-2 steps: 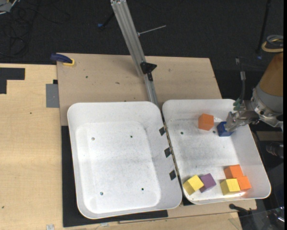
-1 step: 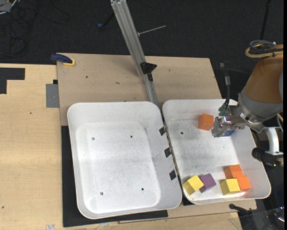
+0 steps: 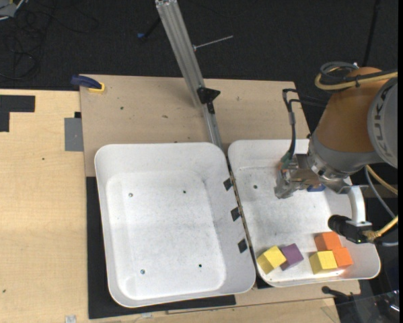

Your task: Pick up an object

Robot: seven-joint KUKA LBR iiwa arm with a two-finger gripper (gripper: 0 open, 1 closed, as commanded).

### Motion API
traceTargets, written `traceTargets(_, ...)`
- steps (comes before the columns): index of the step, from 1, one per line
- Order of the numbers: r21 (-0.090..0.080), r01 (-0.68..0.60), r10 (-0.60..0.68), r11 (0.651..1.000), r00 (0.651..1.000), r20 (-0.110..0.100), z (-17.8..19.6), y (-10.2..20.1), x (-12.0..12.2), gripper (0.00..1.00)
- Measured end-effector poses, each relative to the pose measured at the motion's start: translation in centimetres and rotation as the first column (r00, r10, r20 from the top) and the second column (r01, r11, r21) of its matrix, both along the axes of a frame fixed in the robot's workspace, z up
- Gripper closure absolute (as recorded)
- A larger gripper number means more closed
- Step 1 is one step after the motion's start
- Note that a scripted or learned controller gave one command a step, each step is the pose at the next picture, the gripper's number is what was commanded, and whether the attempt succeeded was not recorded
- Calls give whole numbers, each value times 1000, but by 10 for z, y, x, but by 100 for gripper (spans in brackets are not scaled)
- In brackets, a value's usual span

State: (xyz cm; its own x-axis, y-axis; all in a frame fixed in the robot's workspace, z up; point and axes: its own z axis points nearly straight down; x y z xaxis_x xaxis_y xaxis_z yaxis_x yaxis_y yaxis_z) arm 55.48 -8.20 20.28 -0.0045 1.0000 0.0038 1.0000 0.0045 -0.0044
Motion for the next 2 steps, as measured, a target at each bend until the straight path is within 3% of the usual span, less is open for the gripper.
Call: traceTargets(2,-1,-1,1,1000,1000,3,15,113,-10,100)
